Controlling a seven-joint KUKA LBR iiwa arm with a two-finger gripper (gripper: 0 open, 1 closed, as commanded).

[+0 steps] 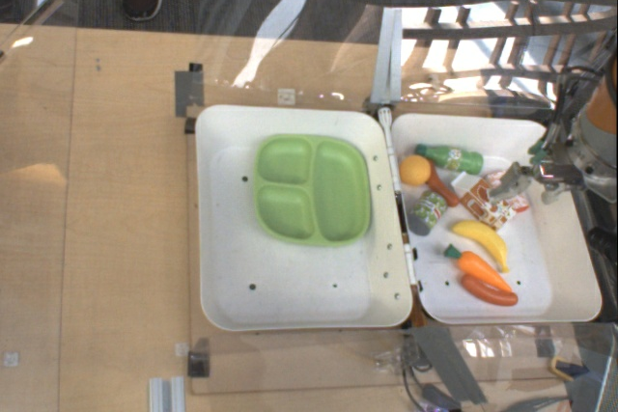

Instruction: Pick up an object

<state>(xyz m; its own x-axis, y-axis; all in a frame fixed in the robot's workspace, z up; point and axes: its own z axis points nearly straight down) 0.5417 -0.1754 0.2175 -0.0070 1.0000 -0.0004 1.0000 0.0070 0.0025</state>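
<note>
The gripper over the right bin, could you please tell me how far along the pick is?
Nothing looks picked yet. The gripper hangs low over the red-and-white carton in the right bin; whether it grips is unclear. The banana, carrot and orange lie untouched. A grasp and lift are left.

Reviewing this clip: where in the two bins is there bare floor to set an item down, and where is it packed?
Left bin: bare floor rings the green divided plate, widest between plate and near wall. Right bin: its left and middle are crowded with green bottle, orange, banana and carrot; a bare strip remains along its right wall, below the gripper.
</note>
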